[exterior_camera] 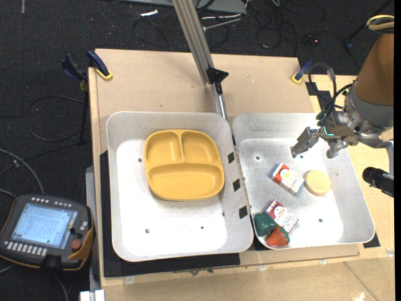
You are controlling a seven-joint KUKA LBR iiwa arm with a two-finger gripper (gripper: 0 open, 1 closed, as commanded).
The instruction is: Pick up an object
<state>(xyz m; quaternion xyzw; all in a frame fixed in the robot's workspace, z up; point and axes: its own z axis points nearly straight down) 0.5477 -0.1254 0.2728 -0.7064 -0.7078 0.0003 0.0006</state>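
On the left of the tabletop (263, 68), the left bin (125, 231) carries a yellow divided plate (184, 165), well apart from where the arm works. Across the divider, the right bin (351, 227) holds the things worth picking. A small carton with a red and white face (287, 179) lies near the bin's middle, its long axis slanting from upper left to lower right. Just beside it on the right sits a pale yellow round piece (317, 182), touching or nearly touching the carton. Nearer the front rim lie a second printed packet (281, 216) and a red and green item (276, 236), close together.

The gripper (320, 144) hangs over the back part of the right bin, its jaws spread apart with nothing between them. The carton lies just toward the front from the jaws and slightly left; the round piece sits about straight in front. Either looks the nearest target, so the coming move probably calls for a short advance forward and down.
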